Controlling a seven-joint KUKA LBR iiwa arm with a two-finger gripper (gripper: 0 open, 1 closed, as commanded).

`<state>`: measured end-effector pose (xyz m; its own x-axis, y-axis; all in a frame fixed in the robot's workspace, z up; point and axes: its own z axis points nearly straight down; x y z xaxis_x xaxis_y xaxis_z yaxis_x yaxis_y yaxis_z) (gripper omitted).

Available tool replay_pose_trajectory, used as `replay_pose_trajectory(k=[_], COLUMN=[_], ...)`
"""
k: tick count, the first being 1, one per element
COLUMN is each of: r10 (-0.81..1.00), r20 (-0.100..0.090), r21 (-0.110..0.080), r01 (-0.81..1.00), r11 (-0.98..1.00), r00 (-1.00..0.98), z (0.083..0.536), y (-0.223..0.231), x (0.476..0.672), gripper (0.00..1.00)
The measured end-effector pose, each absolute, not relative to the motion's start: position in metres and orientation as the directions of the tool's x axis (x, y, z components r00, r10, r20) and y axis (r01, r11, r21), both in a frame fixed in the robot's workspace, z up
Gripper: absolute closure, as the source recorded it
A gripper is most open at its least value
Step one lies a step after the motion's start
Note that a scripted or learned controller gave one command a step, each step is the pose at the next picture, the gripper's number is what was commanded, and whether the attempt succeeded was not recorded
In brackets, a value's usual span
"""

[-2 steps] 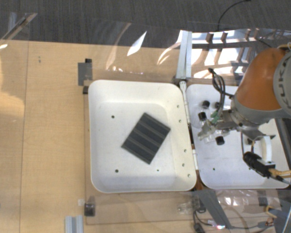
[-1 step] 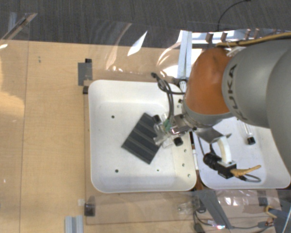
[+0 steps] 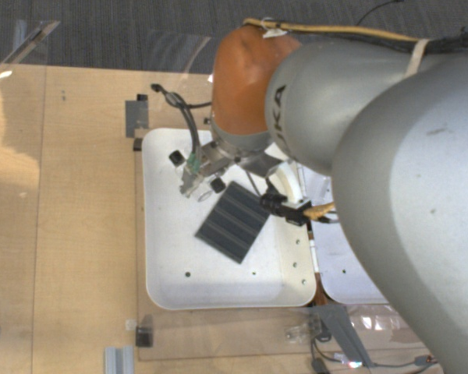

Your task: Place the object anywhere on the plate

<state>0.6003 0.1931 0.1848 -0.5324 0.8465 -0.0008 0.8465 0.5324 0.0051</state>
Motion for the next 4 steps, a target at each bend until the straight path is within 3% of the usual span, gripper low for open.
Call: replay_pose_trajectory(k=[1, 2, 3, 4], r10=[0.615, 0.874, 0.874, 0.871], r20=[-0.005, -0.003, -0.003, -0.005], r21=[0.007, 0.012, 0.011, 0.02], r01=[0.615, 0.874, 0.874, 0.871], r11=[0.789, 0.485, 0.485, 0.492], r00=[-0.789, -0.485, -0.485, -0.492], z=[0.196, 0.31, 0.31, 0.322], y=[0.211, 0.229, 0.229, 0.231], x=[0.652, 0.65, 0.65, 0.651], gripper=[1.0, 1.0, 0.0, 1.0])
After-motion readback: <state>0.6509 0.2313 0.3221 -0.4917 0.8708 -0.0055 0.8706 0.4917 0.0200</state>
